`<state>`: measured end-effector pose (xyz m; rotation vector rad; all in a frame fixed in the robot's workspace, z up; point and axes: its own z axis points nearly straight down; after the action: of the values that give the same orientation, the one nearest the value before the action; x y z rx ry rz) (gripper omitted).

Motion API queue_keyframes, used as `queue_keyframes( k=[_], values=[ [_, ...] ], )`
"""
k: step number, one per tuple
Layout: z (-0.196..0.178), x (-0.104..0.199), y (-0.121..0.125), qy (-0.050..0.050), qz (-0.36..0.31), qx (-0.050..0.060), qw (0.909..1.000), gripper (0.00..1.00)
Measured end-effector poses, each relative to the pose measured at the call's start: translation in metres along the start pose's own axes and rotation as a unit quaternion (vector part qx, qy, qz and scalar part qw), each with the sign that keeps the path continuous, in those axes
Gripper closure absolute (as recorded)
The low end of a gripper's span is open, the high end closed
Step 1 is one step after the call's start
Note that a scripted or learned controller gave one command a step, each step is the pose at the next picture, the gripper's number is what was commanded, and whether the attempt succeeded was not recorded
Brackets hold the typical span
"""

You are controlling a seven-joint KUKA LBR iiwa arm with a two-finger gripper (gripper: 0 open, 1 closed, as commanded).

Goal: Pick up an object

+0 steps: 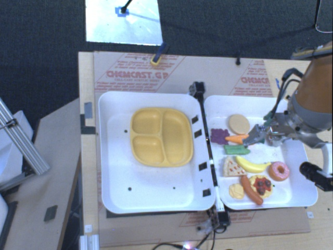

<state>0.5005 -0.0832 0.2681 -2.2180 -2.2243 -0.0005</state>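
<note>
Left shallow white plastic bin point(112, 155): holds one yellow three-compartment plastic plate point(161, 137), lying flat near its middle.

Right shallow white plastic bin point(307, 194): holds the toy food, packed close in its left half.

Grey arm with orange band point(317, 90): enters from the right, wrist bent down and leftward over the right bin.

Two-finger gripper point(255, 138): low over the pile, tips at the orange toy carrot point(237, 138). Finger spread cannot be told; nothing seen pinched.

Candidate items, largest first: yellow toy banana point(251, 165); red toy sausage point(251, 190); round tan cookie point(239, 123); pink-frosted doughnut point(279, 171); pizza slice point(232, 167); small fruit tart point(263, 185); green toy pepper or bean point(237, 150); purple grape cluster point(219, 136); pale yellow piece point(237, 191).

Risk: carrot, green piece and grapes lie touching or just beside one another; a close here may likely nudge neighbours, catch two, or slip off the tapered carrot.
</note>
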Motion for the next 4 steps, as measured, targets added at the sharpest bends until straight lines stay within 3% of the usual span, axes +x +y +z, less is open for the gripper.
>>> queue_keyframes(
  k=[2, 3, 4],
  values=[
    [0.117, 0.001, 0.007, 0.0, 0.001, 0.002, 1.0, 0.0],
    [0.157, -0.001, 0.006, 0.0, 0.001, 0.0, 1.0, 0.0],
    [0.175, -0.007, 0.012, -0.006, 0.004, -0.011, 0.9999, 0.0]
  ],
)
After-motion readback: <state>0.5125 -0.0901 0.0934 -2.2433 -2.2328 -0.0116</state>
